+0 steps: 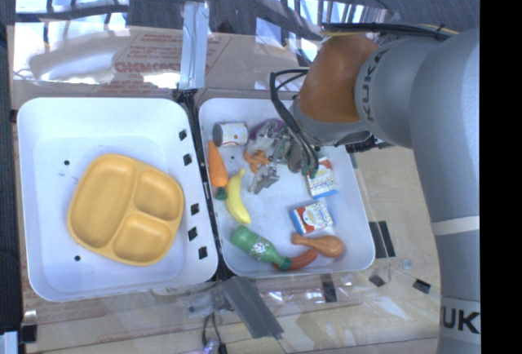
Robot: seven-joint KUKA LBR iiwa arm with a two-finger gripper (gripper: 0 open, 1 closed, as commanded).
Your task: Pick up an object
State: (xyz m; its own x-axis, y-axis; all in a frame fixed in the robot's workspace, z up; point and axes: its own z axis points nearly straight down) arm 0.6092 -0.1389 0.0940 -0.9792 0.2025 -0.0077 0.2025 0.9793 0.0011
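The jaws (269, 173) hang low in the right bin (359, 218), near its upper middle; their opening cannot be told, and nothing shows gripped. Just left of them lie one carrot (218, 166) and one banana (236, 199) by the bin's left wall, one small can (232, 133) up-left, two small cartons (323, 179) to the right and lower right, one green bottle (257, 247) and one drumstick (320, 245) below, leaving bare floor directly beneath. Far left, the left bin (41, 205) carries one yellow divided tray (124, 208).
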